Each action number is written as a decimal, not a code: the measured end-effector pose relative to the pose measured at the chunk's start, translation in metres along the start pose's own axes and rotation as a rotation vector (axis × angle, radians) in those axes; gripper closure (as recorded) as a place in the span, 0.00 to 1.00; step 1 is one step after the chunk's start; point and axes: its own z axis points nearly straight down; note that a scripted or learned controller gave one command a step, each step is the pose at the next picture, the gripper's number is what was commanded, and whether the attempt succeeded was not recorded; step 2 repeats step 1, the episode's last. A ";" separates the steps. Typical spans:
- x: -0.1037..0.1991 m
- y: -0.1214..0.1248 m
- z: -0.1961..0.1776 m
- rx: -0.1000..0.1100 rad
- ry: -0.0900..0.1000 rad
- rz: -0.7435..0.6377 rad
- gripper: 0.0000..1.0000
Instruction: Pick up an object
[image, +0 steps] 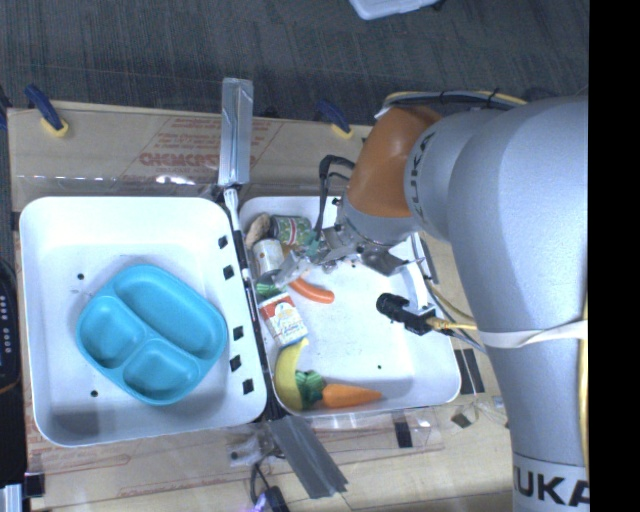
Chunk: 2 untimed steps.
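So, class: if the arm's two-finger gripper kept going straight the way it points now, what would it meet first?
Probably the cluster at the right white bin's left end: the gripper points left toward the silver metal can, beside the green-labelled tin. Depth is unclear from above.

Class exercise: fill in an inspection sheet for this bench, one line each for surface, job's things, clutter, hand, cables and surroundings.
Surface: wooden bench bearing left bin and right bin.
Job's things: right bin holds tin can, small carrot, carton, banana, large carrot.
Clutter: blue divided plate in left bin.
Hand: the hand is low beside the can; grip unclear.
Cables: black cable by wrist.
Surroundings: blue clamps, dark floor.
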 end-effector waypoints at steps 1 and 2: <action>-0.016 -0.006 -0.075 -0.023 -0.011 -0.037 0.00; -0.016 -0.006 -0.075 -0.023 -0.011 -0.037 0.00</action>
